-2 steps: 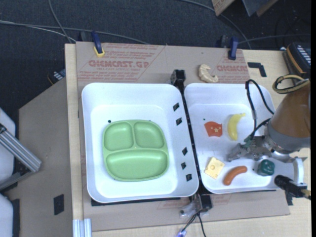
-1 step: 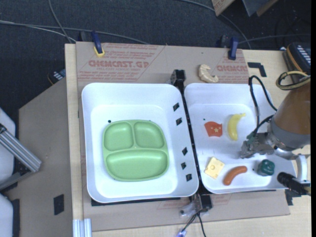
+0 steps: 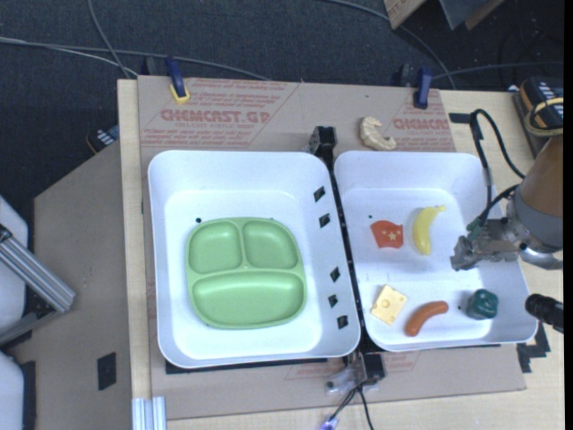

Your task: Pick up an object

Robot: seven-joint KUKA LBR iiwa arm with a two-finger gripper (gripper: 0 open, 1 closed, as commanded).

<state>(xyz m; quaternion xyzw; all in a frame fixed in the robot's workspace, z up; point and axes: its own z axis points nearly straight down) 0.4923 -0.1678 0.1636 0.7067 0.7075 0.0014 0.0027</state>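
Small toy foods lie in the right white bin [image 3: 448, 164]: a yellow banana [image 3: 426, 227], red strawberry piece [image 3: 387, 234], yellow cheese wedge [image 3: 389, 304], orange-red sausage [image 3: 425, 318] and dark green pepper [image 3: 483, 304]. Metal claw [image 3: 466, 253] hangs right of the banana, gripping nothing visible; its spread I cannot tell. Green divided plate [image 3: 245, 270] fills the left bin [image 3: 170, 240].

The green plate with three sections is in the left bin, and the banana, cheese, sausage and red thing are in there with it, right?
Not quite. The green plate does sit in the left bin, but the camera view shows the banana, cheese, sausage and red thing in the right bin, next to it.
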